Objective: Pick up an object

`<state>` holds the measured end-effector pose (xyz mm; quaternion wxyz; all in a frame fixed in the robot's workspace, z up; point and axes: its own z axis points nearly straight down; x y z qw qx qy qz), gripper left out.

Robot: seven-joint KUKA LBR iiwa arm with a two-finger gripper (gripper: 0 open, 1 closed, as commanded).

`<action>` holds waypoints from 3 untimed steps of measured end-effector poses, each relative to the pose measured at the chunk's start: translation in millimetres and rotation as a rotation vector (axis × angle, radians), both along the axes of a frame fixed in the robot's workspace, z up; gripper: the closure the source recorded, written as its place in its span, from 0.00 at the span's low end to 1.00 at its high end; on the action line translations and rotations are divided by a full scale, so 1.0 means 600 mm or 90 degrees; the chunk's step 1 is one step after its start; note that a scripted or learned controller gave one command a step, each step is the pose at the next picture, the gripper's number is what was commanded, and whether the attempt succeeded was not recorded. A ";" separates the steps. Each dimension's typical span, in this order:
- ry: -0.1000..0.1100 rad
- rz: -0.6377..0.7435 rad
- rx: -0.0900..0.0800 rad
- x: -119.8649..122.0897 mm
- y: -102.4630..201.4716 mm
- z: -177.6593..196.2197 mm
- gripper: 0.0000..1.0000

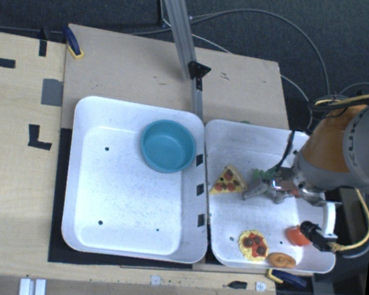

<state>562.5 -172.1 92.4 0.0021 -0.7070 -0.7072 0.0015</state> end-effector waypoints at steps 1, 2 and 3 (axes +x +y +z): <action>-0.004 0.000 -0.001 0.001 0.000 -0.004 0.00; -0.005 0.000 -0.002 0.002 -0.001 0.014 1.00; -0.006 0.000 -0.001 0.005 -0.001 0.118 1.00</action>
